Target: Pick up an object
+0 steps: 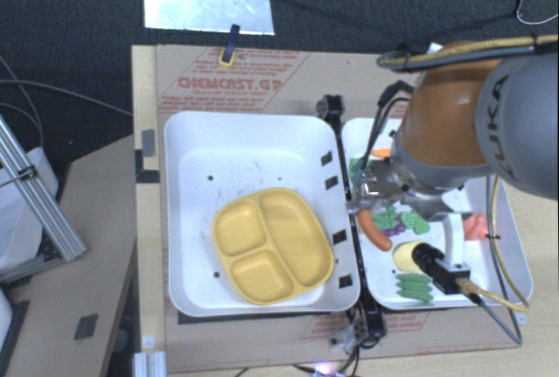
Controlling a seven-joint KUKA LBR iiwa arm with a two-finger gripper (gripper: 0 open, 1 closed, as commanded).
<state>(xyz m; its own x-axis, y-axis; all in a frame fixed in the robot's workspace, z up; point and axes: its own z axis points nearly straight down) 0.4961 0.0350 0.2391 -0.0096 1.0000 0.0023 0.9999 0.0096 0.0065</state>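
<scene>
Orange sausage point(376, 232) lies diagonally, lower left of the hand point(374, 188); we cannot tell the hand's opening.

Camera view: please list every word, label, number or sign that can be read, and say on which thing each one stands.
"CHEMCAST GP": red print on the brown board under the bins, behind the left bin.
"KUKA": partly visible letters on the grey arm.
Fainter red print near the board's front edge: too blurred to read.
</scene>
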